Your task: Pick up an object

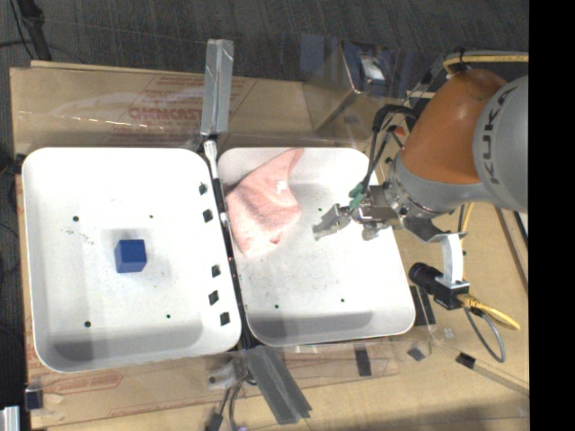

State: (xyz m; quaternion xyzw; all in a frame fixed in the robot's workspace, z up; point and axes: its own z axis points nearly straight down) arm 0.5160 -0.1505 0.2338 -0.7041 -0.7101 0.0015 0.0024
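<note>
Jaws spread apart, nothing between them. Gripper over the right bin, above bare white floor, roughly midway between the far and near walls and a little right of the middle. In contact with no object.

To the left, across a strip of bare floor, the pink cloth: crumpled, bunched into the far left part of the same bin, pressed against the left wall, with one flap climbing toward the far rim. Near the gripper but clearly apart from it. Elsewhere on that floor, faint dark specks and scuffs.

Behind the gripper, to the right, the grey wrist and then the orange band of the arm, crossing the bin's right rim from the right side of the scene.

Further left, beyond the joined rims with a row of small black tabs, the left bin. On its floor, the blue cube, flat on one face, left of the middle, well apart from every wall and from the gripper. A few dark dots scattered around it.

Beneath both bins, a brown bench top with red print at the far side. Along the seam at the far edge, a grey metal bar; at the near edge, a second bar.
</note>
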